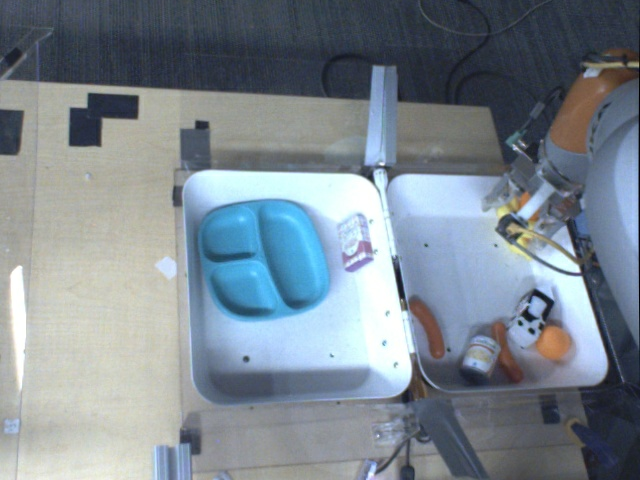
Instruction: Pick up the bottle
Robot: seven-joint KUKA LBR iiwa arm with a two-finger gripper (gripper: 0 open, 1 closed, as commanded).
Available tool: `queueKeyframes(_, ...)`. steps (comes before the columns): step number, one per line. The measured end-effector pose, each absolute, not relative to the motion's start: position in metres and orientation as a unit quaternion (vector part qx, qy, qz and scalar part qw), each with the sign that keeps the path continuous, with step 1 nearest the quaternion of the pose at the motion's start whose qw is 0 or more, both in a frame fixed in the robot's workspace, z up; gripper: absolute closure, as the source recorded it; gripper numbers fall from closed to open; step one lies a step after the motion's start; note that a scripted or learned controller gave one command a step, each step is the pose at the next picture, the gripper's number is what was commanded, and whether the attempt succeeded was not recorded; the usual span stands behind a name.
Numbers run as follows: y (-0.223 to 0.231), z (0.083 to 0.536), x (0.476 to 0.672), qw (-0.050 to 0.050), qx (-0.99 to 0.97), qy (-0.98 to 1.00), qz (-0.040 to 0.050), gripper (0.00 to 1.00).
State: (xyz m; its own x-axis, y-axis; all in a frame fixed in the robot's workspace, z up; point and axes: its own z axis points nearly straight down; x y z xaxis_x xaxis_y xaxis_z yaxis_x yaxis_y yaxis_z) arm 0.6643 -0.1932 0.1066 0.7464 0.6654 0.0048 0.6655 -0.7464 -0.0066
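1. The task was, by my judgement, not yet begun in its main part. The bottle (481,355) lay at the bottom of the right bin (455,268), near the front wall, and nothing was lifting it.

2. The bottle seemed to be a small jar-like one with a pale label and a dark cap. It lay tilted, just beside an orange-red sausage-shaped thing (507,358) on its right. A second sausage (428,326) lay a little to its left, apart from it.

3. A small black and white object (531,316) and an orange ball (552,342) were also near, on the right side of the bottle.

4. The gripper (530,213) was at the far right corner of the same bin, under the orange band of the arm (590,118). It was well apart from the bottle, with bare bin floor between them.

5. I could not tell if the fingers were open or closed; that part was small and mixed with yellow and white pieces. Nothing was seen between them.

6. The left bin (290,368) held a blue divided plate (265,257) and a small packet (355,241); both have no part in the task.

7. What was left, as I judge: to bring the gripper toward the front of the bin and over the bottle, to lower it, close on the bottle and lift. The close neighbours could make the grip difficult.
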Motion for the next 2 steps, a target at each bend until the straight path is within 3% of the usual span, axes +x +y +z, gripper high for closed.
queueKeyframes(1,-0.1945,0.1063,0.6661,0.007,-0.935,-0.356,0.0004,0.0)
queueKeyframes(2,-0.1951,0.1084,0.6612,0.003,-0.946,-0.325,-0.0036,0.0)
